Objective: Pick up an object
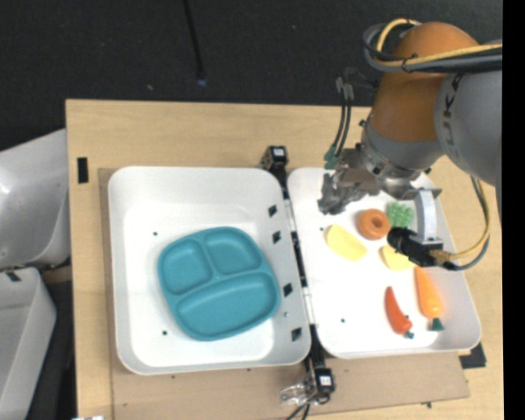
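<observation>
End effector point(332, 195) | above right bin point(350, 322) (opening unclear) | near yellow piece point(345, 242)

My arm point(472, 112) is grey, with a rounded orange band above the wrist. Yellow and black cables loop over it. My hand point(332, 195) is dark metal.

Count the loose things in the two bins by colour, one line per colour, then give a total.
Blue: 1, the tray in the left bin.
Yellow: 2, one piece and another in the right bin.
Orange: 2, a round piece and a carrot.
Red: 1, a pepper.
Green: 1, a piece, partly hidden.
Total: 7
</observation>
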Tool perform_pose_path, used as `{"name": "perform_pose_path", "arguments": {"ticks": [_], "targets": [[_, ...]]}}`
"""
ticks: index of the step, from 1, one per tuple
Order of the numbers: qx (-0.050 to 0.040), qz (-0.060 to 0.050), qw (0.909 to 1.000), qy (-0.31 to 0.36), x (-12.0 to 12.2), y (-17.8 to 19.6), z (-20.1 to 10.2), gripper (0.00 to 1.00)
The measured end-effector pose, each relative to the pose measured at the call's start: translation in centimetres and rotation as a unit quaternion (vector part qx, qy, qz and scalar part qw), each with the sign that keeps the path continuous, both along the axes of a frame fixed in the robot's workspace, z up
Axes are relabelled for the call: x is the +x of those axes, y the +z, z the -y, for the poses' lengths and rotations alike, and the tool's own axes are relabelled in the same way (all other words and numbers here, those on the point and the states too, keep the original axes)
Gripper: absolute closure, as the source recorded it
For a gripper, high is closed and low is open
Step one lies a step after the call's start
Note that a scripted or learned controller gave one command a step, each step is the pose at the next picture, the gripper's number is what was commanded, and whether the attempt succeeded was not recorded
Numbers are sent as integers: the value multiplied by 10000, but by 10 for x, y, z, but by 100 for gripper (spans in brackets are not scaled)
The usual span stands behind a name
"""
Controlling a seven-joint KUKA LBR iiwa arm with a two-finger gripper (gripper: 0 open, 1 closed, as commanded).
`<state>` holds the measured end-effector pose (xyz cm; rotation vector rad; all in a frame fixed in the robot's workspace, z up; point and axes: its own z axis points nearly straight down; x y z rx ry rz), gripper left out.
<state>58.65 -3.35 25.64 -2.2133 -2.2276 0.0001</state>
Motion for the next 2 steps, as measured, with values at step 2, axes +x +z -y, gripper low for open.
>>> {"name": "perform_pose_path", "arguments": {"ticks": [2], "targets": [[-4,9,10000,-2,11,-20,-104,100]]}}
